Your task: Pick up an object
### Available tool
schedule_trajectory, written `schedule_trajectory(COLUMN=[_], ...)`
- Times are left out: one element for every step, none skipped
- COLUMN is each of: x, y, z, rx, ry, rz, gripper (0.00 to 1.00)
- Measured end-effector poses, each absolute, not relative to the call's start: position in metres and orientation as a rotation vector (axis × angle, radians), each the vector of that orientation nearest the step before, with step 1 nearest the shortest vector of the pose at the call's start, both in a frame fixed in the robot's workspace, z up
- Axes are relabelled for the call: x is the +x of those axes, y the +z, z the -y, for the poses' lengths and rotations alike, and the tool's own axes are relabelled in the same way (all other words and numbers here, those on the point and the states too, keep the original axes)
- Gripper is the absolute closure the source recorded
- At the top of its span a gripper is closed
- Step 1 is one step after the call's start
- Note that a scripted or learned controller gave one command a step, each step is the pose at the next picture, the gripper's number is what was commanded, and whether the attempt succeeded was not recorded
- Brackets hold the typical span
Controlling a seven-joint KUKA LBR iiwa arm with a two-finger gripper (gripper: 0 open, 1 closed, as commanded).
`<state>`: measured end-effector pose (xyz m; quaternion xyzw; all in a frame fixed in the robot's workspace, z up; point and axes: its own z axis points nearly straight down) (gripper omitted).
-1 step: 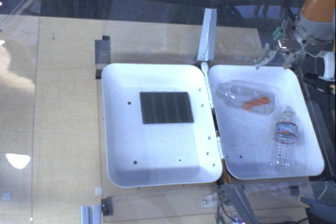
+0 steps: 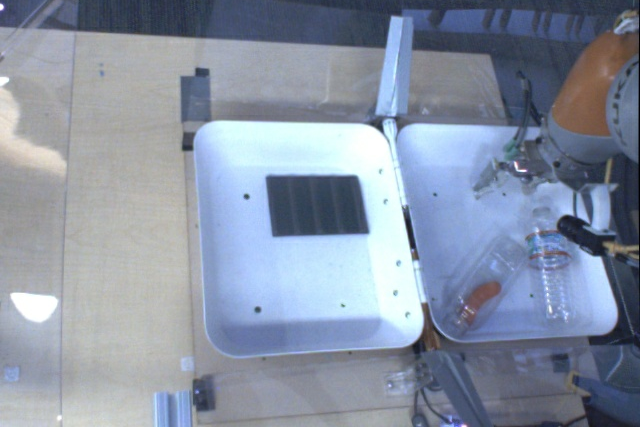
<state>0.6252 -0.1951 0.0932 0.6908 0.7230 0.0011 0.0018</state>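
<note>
In the right bin (image 2: 440,165), near its front, lie two clear plastic bottles. One bottle (image 2: 482,289) lies slantwise with something orange inside it. The other bottle (image 2: 550,273), with a blue label band, lies towards the bin's right side. My gripper (image 2: 503,172) hangs over the back part of the right bin, behind and apart from both bottles. It is open with nothing between its fingers. A dark ribbed rectangular mat (image 2: 317,205) lies flat in the middle of the left bin (image 2: 230,295).
A metal divider post (image 2: 394,75) rises behind the seam between the two bins. The arm's orange band (image 2: 590,95) stands over the right bin's back right corner. Bare wooden bench (image 2: 110,215) stretches to the left of the bins.
</note>
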Motion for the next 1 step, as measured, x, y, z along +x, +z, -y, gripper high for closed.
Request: schedule_trajectory(x=[0.5816], y=[0.1481], z=[0.2053], rx=[2.074], ry=[0.005], rz=[-2.351], gripper=[0.0])
